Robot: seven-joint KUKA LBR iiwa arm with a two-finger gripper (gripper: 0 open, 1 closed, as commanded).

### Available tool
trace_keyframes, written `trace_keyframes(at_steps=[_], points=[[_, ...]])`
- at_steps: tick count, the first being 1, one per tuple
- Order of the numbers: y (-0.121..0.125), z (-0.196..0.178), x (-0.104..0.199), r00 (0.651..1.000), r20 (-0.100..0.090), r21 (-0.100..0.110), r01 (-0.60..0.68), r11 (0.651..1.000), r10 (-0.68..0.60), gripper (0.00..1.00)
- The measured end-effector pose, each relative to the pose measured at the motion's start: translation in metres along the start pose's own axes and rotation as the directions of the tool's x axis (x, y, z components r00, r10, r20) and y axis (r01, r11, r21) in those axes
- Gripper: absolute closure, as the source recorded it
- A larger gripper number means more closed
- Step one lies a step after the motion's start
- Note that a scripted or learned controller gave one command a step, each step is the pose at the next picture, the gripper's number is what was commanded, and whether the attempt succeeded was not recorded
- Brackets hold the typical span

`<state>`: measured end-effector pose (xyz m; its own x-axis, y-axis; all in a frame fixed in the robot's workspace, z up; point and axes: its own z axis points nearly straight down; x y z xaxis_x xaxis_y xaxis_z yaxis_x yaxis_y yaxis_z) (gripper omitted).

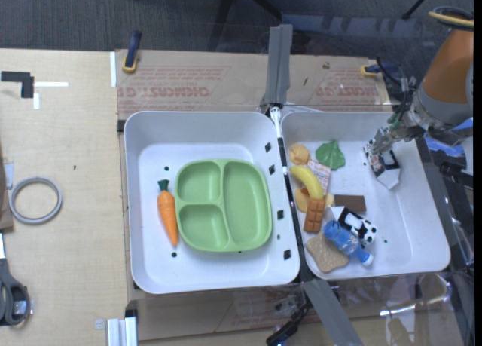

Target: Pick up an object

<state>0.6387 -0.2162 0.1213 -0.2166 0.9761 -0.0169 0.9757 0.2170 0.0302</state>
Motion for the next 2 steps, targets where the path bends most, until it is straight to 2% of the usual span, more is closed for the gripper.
trace_keyframes(at_steps=[1,2], points=[[0.0159,0.0284,0.0702,0.803,0.006,0.034,-0.595,0.803,0.596,1.0],[0.0159,0.0286,0.0704,0.803,0.006,0.035,-0.595,0.803,0.596,0.0]])
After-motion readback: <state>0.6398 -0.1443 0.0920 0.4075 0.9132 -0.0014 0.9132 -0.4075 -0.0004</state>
